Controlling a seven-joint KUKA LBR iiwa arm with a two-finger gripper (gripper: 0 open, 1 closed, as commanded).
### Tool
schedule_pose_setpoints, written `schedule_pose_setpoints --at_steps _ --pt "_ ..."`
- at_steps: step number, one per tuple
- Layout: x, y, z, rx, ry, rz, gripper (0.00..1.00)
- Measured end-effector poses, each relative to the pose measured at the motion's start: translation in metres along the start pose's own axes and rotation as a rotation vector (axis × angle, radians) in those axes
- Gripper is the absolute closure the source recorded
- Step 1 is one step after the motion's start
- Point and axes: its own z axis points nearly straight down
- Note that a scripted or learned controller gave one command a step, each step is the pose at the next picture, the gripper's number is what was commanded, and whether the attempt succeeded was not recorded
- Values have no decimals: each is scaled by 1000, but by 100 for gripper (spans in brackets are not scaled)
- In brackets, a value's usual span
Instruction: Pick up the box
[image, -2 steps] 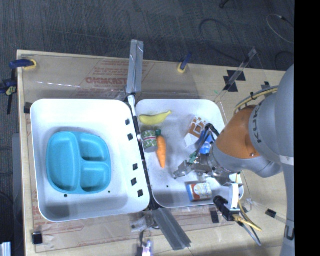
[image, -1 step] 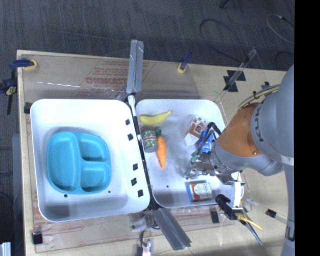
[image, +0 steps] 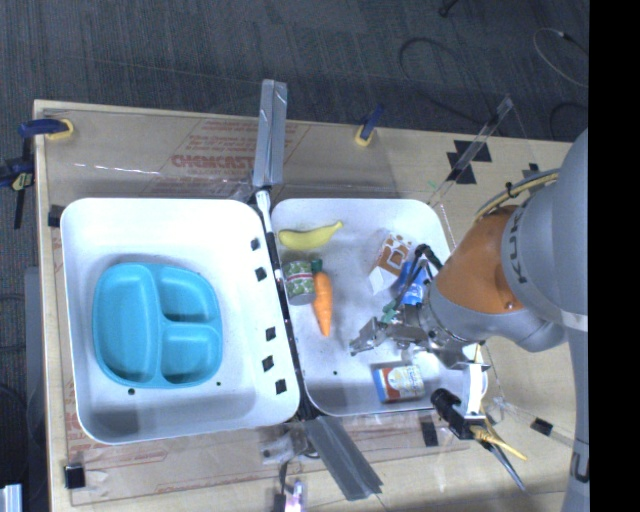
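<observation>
I have the arm reaching in over the right bin, grey links with the orange band sitting above that bin's right edge. The gripper hangs low over the bin floor, a little right of its middle, pointing toward the divider between the bins. Whether the jaws are open or closed I cannot tell — the metal parts blur together from up here, and I see nothing clearly held between them.

The box lies in the right bin toward its far right corner, brown and white, partly covered by the arm's blue fitting; it sits just beyond the gripper, and I cannot tell whether the two touch.

Also in that bin: a banana near the far edge, close to the divider; a small can just below it against the divider side; a carrot beside the can, lying lengthwise toward the near edge. A bottle with a red and white label lies at the near edge, close to the near right corner, just under the wrist.

The left bin carries a blue tray — three compartments, set in the middle of the floor, leaning toward the left edge.
</observation>
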Motion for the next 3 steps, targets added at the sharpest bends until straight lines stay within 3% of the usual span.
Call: schedule_pose_setpoints --at_steps 1,2,3 --pt "1 -1 1 1 1 -19 0" --pt "3 26 1 2 1 -24 0" --pt "42 48 10 0 -1 -256 0"
